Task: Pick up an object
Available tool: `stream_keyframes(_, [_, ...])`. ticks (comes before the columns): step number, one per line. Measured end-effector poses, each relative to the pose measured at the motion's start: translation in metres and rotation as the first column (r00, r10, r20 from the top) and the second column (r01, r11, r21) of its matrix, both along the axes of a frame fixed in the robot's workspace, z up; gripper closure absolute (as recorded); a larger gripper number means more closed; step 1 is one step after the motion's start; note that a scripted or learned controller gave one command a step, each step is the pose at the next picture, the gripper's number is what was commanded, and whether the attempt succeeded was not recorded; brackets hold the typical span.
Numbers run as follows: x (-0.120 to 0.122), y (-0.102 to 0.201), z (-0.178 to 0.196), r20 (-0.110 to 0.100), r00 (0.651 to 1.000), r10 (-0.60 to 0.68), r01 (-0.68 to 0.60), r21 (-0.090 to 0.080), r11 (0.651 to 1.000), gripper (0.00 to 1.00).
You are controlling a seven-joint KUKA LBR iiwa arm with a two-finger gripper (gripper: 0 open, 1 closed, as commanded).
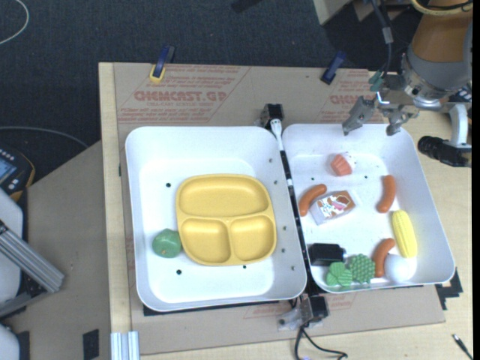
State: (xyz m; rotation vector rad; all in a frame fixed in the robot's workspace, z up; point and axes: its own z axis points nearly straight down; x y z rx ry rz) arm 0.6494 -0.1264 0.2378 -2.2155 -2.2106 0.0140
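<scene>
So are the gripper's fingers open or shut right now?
Open. The gripper hangs over the right bin's far edge, its two fingers spread well apart, with nothing between them.

Setting: looked like a robotics lab or test cell, not a home or kitchen.
Worktop (225,88): was a bare board printed with a supplier's name, held at the far edge by a blue-and-yellow clamp (160,64) and a dark clamp (332,67).
Bins: were a left white bin (142,201) and a right white bin (427,201), fixed side by side with black brackets.
Contents: were plastic toy food, such as a yellow divided plate (225,217) and a toy corn cob (404,232).
Machinery: was a grey and orange industrial arm (442,28) with trailing cables.
Surroundings: were dark carpet, loose wires and an aluminium frame rail (26,257) at the left.
</scene>
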Motion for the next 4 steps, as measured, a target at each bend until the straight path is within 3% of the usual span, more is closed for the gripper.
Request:
stream_keyframes(1, [0.003,0.0,0.008,0.014,1.0,0.002,-0.002,-0.002,1.0,0.0])
stream_keyframes(4, [-0.006,0.009,-0.151,0.007,1.0,0.002,-0.002,-0.001,1.0,0.0])
